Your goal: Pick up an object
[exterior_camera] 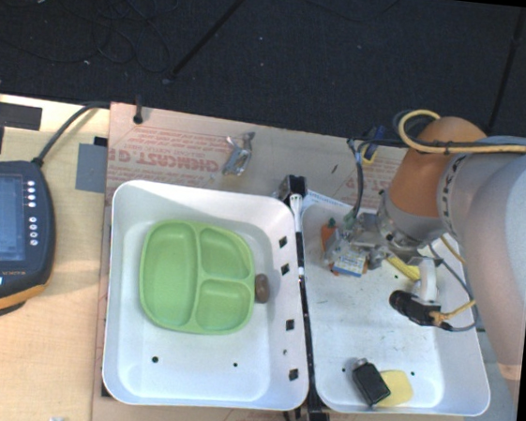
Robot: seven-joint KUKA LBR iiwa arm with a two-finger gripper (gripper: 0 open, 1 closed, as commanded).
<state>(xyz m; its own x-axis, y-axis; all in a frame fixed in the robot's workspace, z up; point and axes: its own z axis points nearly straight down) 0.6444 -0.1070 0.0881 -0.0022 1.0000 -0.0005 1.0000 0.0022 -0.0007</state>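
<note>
My gripper hangs low over the far left part of the right bin, with the arm coming in from the right. Right under it lies a small blue and white object. A small orange piece sits just to its left. A yellow sponge and a black block lie touching each other near the right bin's front edge. In the left bin a green divided plate lies flat, with a small brown object at its right rim.
A divider with black clips runs between the two bins. A handheld control pendant rests on the bench at the far left. A metal clip lies on the cardboard behind the left bin.
</note>
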